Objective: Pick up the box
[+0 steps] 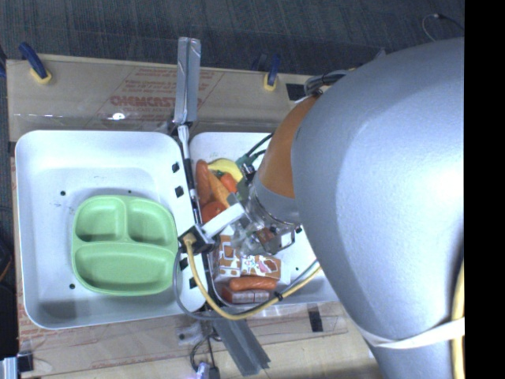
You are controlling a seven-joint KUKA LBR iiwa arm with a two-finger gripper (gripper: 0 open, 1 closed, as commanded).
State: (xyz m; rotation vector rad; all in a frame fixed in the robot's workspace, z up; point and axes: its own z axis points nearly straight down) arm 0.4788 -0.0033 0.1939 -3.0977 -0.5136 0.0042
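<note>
The box [246,268] lies flat in the right bin [207,144], long axis roughly along the front wall, crowded by food; the gripper [254,235] hangs just above, grip state unclear

Bench [71,81]: brownish top w/ red print under a clear sheet, blue clamps [34,63] on the far edge. Two shallow white bins sit directly on it, side by side. Left bin [39,180] at view left, right bin [221,142] next to it, mostly covered by the arm. Grey metal bar [187,81] runs along the seam btwn the bins, from the far edge to the near edge of the bench.
</note>
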